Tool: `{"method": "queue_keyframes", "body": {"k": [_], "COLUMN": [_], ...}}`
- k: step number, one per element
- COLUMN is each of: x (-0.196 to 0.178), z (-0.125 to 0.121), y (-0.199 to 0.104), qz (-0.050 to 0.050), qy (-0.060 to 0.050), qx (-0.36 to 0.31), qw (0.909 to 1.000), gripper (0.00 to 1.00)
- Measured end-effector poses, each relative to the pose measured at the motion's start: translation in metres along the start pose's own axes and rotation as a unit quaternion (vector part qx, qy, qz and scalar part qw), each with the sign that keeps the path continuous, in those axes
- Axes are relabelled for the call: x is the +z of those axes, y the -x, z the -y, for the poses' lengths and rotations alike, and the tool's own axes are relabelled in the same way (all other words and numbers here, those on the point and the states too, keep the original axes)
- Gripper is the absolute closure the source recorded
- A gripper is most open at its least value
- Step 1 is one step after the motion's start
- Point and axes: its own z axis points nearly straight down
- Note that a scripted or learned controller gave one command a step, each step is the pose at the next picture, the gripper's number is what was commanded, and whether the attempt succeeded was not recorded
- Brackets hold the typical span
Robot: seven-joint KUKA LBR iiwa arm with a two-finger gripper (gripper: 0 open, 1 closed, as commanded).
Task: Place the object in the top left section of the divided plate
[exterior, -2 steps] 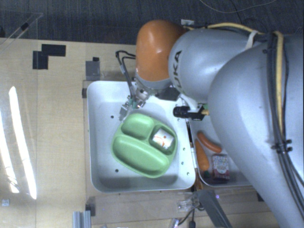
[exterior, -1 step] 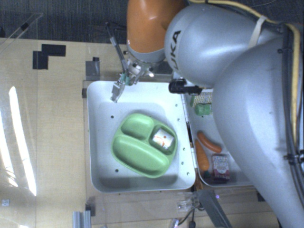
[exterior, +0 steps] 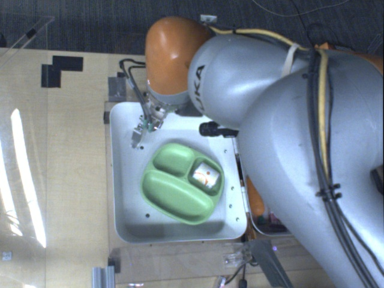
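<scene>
1. Gripper [exterior: 139, 135] is seen over the bin's [exterior: 123, 221] upper-left part, just beside the green divided plate [exterior: 180, 188]; jaw state cannot be told, nothing is seen btwn them.
2. A small white/orange object [exterior: 206, 175] is seen lying in the plate's right section.
3. If that obj is the target, it should be approached from above, centred, gripped w/o nudging the plate.

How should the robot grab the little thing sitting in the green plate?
Probably from straight above. The small object lies low in the right section of the green divided plate, with raised rims around it, so a side approach looks blocked. Its exact shape is too blurred to tell.
</scene>
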Motion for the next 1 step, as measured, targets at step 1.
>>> {"method": "queue_keyframes", "body": {"k": [1], "x": [0.0356], "z": [-0.0066], "y": [-0.0051], "qz": [-0.007], "qy": [-0.004], "qx": [0.060], "qw": [0.9982], "gripper": [0.00]}}
